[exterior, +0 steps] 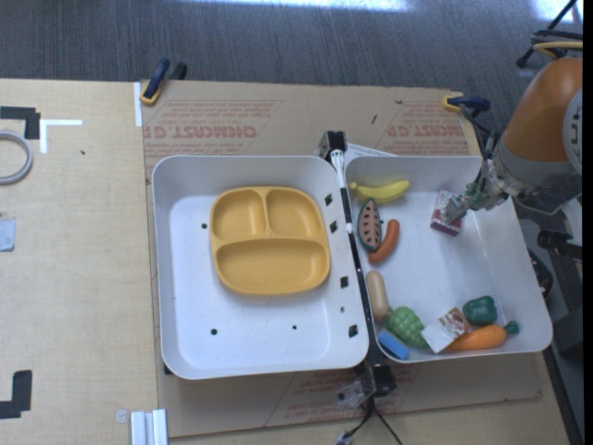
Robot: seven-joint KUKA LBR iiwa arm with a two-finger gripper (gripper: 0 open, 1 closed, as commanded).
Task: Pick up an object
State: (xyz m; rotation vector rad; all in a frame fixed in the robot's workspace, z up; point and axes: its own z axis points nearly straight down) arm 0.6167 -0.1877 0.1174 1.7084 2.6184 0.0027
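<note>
My gripper point(456, 215) reaches in from the right and hangs low over the upper right part of the right bin point(482, 258). A small pink and white object point(445, 219) sits right at its tip; whether it is gripped is unclear. Further left in the same bin lie a yellow banana point(382, 190), a watermelon slice point(369, 224) and a red sausage point(385, 240). Along the front of the bin are a beige roll point(376, 295), green broccoli point(405, 324), a blue piece point(393, 345), a small packet point(452, 321), a green pepper point(479, 310) and an orange carrot point(477, 339).
The left bin point(185, 332) holds a yellow divided plate point(270, 239). Both bins rest on cardboard point(241, 123) on the wooden bench. Blue clamps point(156, 80) sit at the cardboard's far corners. The arm's orange band point(547, 109) stands above the right bin's far right corner.
</note>
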